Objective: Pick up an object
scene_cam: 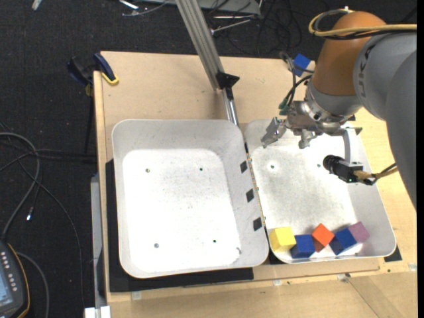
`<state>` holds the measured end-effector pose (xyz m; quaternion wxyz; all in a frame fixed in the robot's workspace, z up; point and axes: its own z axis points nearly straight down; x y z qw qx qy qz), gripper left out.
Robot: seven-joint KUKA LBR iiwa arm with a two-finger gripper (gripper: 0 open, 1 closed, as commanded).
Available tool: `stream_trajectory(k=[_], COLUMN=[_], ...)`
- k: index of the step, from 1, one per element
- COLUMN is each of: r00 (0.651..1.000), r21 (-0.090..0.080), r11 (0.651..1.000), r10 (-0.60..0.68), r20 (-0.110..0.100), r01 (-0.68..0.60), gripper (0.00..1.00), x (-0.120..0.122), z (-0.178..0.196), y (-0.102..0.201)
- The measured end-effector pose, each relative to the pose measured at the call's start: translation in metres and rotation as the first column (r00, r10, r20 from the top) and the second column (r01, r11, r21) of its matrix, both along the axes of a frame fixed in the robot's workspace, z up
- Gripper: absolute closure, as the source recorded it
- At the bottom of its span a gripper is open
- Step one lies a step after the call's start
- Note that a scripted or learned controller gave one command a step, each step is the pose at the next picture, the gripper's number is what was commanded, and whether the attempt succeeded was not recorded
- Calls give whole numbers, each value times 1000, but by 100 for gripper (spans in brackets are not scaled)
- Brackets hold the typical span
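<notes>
Five small blocks (320, 238) lay crowded against the right bin's (311, 184) near wall, well apart from the gripper (289, 134), which hung spread and empty over the far end, so a descent risked jamming fingers between neighbours or the wall.

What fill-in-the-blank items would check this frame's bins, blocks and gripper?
1. All the blocks lie in the ____ bin.
2. The block nearest the left bin is the ____ one.
3. The orange block sits between two ____ blocks.
4. The gripper hovers at the right bin's ____ end, away from the blocks.

Missing words: right; yellow; blue; far
</notes>
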<state>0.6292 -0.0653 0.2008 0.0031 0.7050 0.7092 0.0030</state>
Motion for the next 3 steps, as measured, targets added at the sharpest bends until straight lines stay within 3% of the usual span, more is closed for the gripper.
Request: stream_trajectory(k=[1, 2, 3], r00=[1000, 1000, 1000], r21=[0, 0, -1], r11=[1000, 1000, 1000], r10=[-11, -1, 0], r20=[-16, -7, -5], r01=[11, 1, 0], gripper=[0, 0, 100], x=[-38, 10, 10], z=[-68, -108, -95], y=[-38, -37, -37])
